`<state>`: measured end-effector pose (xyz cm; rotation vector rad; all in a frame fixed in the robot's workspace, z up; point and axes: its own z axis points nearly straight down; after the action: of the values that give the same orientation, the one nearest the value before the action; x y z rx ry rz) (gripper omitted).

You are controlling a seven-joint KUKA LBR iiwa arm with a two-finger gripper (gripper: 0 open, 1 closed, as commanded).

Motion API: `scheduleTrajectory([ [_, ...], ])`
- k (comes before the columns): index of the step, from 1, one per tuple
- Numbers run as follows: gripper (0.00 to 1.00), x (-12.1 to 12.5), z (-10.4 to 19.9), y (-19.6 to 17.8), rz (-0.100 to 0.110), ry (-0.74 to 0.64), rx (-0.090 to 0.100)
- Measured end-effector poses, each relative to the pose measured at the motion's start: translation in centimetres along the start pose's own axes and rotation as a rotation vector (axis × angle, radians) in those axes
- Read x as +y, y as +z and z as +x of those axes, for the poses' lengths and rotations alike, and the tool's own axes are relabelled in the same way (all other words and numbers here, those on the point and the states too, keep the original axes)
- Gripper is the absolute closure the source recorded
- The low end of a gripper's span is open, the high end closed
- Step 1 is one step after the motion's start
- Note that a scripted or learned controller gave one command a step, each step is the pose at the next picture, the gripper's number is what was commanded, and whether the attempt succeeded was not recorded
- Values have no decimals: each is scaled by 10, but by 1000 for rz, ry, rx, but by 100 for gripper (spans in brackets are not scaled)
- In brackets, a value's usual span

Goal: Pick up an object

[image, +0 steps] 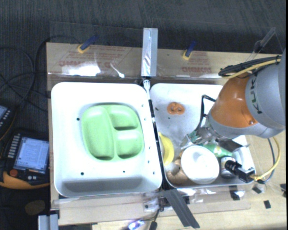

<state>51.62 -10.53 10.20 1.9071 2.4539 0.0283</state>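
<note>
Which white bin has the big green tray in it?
The left bin: the green tray lies in it. The right bin holds small things.

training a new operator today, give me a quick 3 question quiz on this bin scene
1. True or false: the green tray lies in the left bin.
2. Which bin is the arm reaching into? A) left B) right
3. Fill in: the small orange object lies near the ____ edge of the right bin.

Key: 1 true; 2 B; 3 far (top of the view).
</note>
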Motion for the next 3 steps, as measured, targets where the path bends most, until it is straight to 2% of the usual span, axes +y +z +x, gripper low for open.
scheduleTrajectory([
  [1,100,33,-8,11,36,698,2],
  [2,100,83,-55,15,24,631,0],
  [3,100,87,-46,15,27,887,-8],
])
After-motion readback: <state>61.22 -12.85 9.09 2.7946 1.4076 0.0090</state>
